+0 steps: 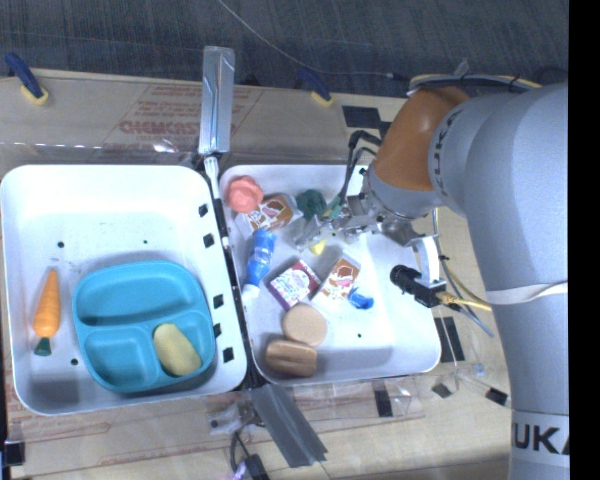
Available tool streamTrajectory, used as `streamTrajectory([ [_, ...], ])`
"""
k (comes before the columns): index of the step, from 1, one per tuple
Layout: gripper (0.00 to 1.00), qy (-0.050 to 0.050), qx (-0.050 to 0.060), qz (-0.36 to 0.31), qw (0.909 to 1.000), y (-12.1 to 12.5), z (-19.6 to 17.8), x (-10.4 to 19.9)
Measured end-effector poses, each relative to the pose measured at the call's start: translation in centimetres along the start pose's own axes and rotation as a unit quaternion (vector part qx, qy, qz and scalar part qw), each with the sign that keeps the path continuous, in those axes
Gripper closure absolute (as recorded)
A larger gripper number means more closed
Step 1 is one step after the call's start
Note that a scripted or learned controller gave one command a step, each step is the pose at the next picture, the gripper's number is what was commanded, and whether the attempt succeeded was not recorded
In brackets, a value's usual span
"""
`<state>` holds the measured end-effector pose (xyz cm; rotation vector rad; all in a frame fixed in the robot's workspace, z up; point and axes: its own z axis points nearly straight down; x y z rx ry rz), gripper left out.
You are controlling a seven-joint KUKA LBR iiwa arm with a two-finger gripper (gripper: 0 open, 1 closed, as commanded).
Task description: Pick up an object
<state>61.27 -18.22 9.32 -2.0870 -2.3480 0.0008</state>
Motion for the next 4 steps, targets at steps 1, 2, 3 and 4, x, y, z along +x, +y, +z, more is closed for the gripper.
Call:
streamTrajectory([
  [1, 0.0, 0.001, 0.002, 0.08, 0.9968, -2.1, -2.5, 1.1],
  [2, 0.0, 0.0, 0.0, 0.032, 0.9995, 2.1, -2.5, -0.1],
  [3, 0.0, 0.001, 0.001, -0.014, 0.9999, -1.2, 0.2, 0.2],
  [4, 1.0, 0.0, 0.001, -0.016, 0.9999, -1.1, -1.0, 0.2],
])
